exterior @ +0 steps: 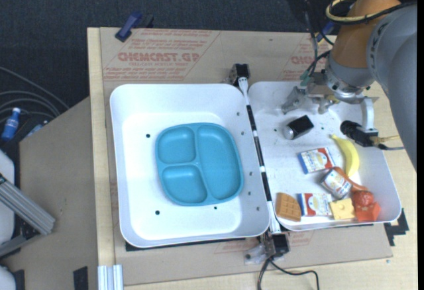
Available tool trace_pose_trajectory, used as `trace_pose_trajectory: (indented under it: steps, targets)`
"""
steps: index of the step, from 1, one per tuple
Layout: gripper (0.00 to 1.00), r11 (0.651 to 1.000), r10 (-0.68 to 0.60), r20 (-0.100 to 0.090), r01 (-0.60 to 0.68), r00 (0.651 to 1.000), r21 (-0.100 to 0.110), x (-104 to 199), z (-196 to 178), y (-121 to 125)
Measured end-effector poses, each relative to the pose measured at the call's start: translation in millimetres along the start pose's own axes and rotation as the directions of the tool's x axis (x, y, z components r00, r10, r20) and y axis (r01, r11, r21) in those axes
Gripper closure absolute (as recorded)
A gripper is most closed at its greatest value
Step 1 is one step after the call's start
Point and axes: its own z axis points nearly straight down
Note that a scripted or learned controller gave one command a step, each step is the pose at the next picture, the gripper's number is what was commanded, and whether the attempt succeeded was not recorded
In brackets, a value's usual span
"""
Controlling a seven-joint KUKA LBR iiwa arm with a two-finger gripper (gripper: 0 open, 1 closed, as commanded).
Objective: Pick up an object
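The arm enters from the right, with its orange band above the wrist. The end effector sits low over the far part of the right bin. Its two fingers are spread apart, and nothing lies between them.

A small black can lies on its side on the bin floor, just in front of the end effector and apart from it. Nearer the camera, the same bin holds a banana, a small white-and-blue box, a tin can, a waffle, a second small box, a cheese wedge and a red tomato-like item.

The left bin holds a blue divided plate. Both bins rest on the surface.
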Motion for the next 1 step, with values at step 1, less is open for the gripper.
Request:
trace_pose_trajectory:
  steps: [1]
  targets:
    - [0.00, 1.000, 0.002, -0.002, -0.002, 1.000, 0.003, 34.3, 10.7, -17.0]
